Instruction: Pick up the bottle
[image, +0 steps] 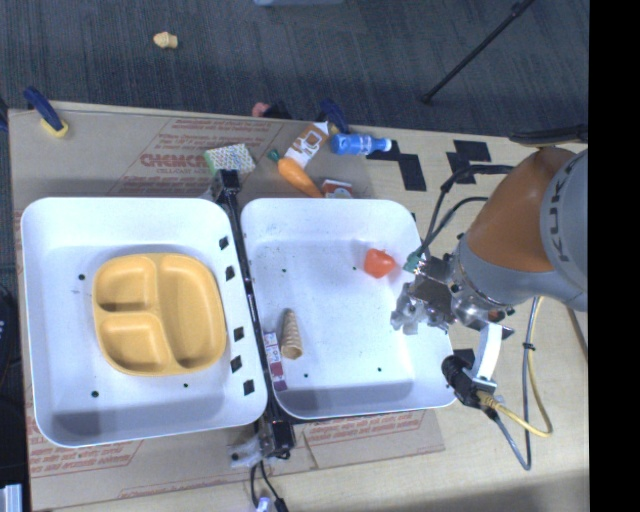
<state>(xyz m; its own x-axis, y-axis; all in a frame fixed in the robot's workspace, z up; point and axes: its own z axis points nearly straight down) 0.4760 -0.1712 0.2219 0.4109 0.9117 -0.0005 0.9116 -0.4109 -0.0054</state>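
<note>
1. The bottle (358, 145) lies on the cardboard behind the right bin (330, 385), long axis left-right, its cap end not discernible.
2. An orange carrot (299, 177) and a carton (305, 146) crowd its left.
3. The gripper (412, 312) hangs over the right bin's right edge; its opening can't be made out.
4. A red piece (378, 263) and a cone (290, 333) lie inside that bin.

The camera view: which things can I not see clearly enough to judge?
- End effector: seen from above, with its own body covering the tips, so its state is unclear.
- Blue bottle behind the bins: too small to read its label.
- Orange item in the right bin: too blurred to identify.
- Yellow bit on the floor: too small to name.
</note>
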